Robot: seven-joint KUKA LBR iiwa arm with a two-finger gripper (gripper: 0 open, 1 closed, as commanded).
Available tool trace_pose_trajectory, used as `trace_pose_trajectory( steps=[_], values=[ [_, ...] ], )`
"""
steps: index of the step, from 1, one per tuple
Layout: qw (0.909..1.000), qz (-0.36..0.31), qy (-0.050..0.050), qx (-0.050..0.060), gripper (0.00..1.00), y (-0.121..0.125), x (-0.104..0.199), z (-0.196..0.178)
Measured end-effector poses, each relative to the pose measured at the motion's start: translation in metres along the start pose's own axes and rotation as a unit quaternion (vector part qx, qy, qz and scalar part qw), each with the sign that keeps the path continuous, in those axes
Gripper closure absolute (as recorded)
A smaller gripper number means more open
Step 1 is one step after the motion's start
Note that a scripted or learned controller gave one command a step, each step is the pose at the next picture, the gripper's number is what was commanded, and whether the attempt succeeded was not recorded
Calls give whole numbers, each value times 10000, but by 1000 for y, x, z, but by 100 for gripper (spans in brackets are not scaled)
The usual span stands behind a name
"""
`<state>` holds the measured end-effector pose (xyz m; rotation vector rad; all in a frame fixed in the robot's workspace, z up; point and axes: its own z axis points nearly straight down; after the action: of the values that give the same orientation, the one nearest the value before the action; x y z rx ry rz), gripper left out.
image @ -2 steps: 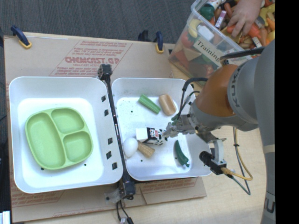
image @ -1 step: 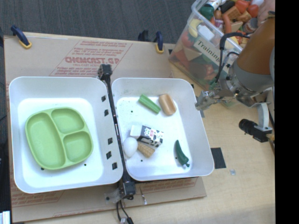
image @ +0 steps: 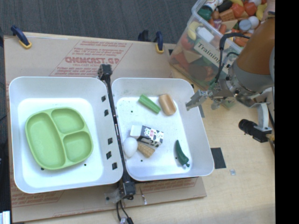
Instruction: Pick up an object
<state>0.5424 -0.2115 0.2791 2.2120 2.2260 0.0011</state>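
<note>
Bread roll (image: 167,104) beside green stick (image: 149,103) (touching?); gripper (image: 195,101) near bin rim (image: 198,115), grip state unclear.

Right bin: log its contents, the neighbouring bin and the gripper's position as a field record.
right bin: white, shallow, holds six items
back items: green stick-shaped toy, tan bread roll beside it
centre items: cow-print milk carton, white egg, waffle cone piece
front right item: dark green toy vegetable
left bin: holds a green divided plate
gripper: above the right bin's right rim, nothing seen between its fingers
</note>
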Motion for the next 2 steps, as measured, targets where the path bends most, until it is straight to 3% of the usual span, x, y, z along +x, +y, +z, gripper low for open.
trace_pose_trajectory(
  steps=[1, 2],
  values=[
    [10000, 0, 0, 0, 0, 0, 0, 0],
    [10000, 4, 16, 32, 0, -23, 1, 117]
  ],
)
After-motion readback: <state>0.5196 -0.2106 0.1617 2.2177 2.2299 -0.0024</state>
